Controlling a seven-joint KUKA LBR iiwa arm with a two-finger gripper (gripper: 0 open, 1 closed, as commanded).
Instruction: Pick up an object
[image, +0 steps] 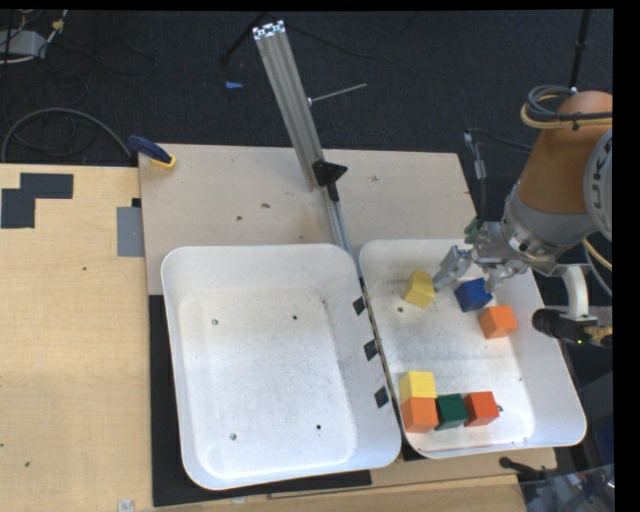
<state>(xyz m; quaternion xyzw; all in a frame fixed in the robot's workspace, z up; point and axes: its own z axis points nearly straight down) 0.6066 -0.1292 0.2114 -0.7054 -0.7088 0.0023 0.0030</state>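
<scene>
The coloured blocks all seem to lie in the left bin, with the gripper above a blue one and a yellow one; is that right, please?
Not quite: the blocks lie in the right bin, not the left bin. The camera view shows this. The rest holds: the gripper is above the blue block and the yellow block.

Slanted aluminium rail (297, 105) over the bench, blue-handled clamp (150, 151) at its corner, black cables (60, 125) on dark floor
</scene>
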